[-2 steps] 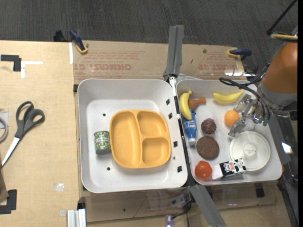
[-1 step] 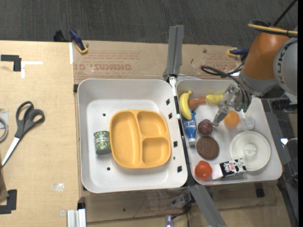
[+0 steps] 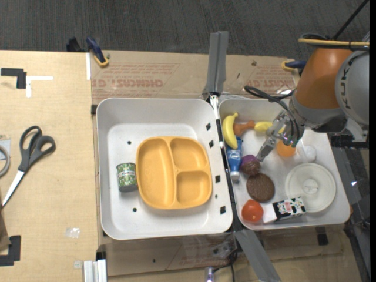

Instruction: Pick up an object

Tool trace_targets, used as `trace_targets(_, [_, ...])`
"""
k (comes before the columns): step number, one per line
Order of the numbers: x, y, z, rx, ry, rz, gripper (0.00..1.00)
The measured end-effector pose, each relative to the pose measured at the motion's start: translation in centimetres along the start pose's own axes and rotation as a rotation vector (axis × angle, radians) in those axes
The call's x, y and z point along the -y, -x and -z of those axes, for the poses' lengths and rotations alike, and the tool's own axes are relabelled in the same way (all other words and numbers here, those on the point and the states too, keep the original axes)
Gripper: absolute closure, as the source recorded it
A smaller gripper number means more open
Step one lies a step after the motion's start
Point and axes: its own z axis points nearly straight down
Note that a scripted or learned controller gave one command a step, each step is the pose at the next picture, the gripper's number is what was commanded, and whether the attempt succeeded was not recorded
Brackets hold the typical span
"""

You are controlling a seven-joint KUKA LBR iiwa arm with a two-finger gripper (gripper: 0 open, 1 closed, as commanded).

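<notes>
From the overhead camera view, the grey arm with its orange band is reaching in from the right and leaning over the right-hand shallow white plastic bin [image 3: 341, 219]. Its two-finger gripper [image 3: 265, 150] is hanging low among the clutter, tips just above and beside the small dark purple rounded fruit [image 3: 251, 164]. Whether those tips are parted or closed I cannot tell, and nothing is visibly sitting between them, so I am judging that no object is picked yet.

The candidates are all lying in that bin: a yellow plastic banana [image 3: 229, 131] against the left wall, a blue wrapped item [image 3: 234, 158] below it, a brown round disc [image 3: 259, 187], a red tomato-like ball [image 3: 252, 211], a white round plate [image 3: 310, 186] and a small black-and-white carton [image 3: 289, 207].

The left-hand white bin [image 3: 111, 216] is holding a yellow sectioned tray [image 3: 174, 173] and a small green can [image 3: 126, 176], well apart from the arm.

The closing, the grip and the lift are all looking to be left.
</notes>
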Motion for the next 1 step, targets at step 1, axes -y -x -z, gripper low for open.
trace_targets(1, [0.26,-1.21,0.25,0.012,-0.008,-0.184,0.0])
